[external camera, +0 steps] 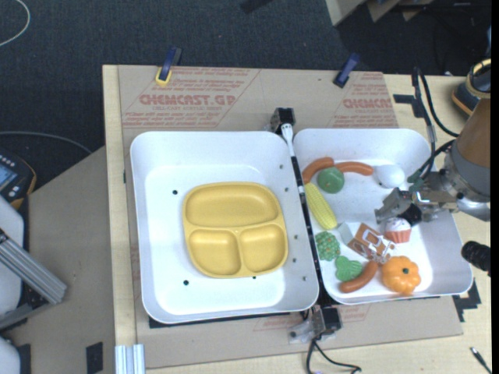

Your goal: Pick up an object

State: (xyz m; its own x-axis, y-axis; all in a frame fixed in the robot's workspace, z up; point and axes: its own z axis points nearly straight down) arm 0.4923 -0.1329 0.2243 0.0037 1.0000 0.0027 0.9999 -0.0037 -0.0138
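Observation:
The right bin [366,142] holds several toy foods: a corn cob [320,206], a green apple [330,180], an orange sausage [349,167], a white piece [388,176], a broccoli-like green piece [327,246], a brown-and-white packet [369,242], a red-and-white cupcake [398,231] and an orange pumpkin [401,274]. My gripper [396,207] hangs low over the bin's right half, just above the cupcake, with dark fingers pointing left. Nothing shows between them.
The left bin [156,209] holds a yellow three-compartment tray [234,228]. A black clip [282,120] sits at the top of the seam between the bins. Cables run along the bench's right side by the arm [472,162].

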